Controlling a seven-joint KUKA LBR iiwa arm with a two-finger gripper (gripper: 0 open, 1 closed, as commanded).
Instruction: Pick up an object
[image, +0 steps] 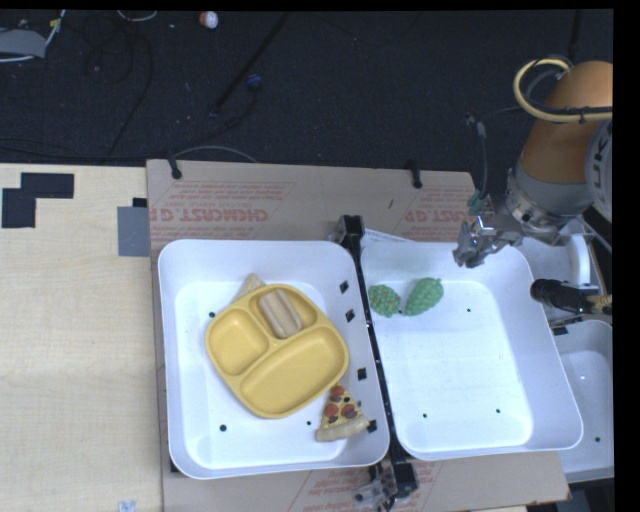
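Your gripper (473, 252) hangs over the far right corner of the right bin (480, 440), at the end of the grey arm (560, 150) with its orange band. You cannot tell from this view whether it is open or closed; nothing shows between its tips.

Candidate objects, placed relative to the gripper:
- Two green bumpy toys sit to its left and a little nearer the camera, on the right bin's floor. The larger green toy (425, 295) is the closer of the two; the smaller green toy (384, 299) lies just beside it, near the divider between the bins. Both are apart from the gripper.
- Well to the left, in the left bin (190, 300), you have a yellow divided plate (277, 350) with a hot dog (281, 313) in one compartment.
- A pizza slice (341, 415) lies on the left bin's floor just beside the plate's near edge, toward the divider.

Both bins rest on cardboard (300, 200) on the counter (70, 350).
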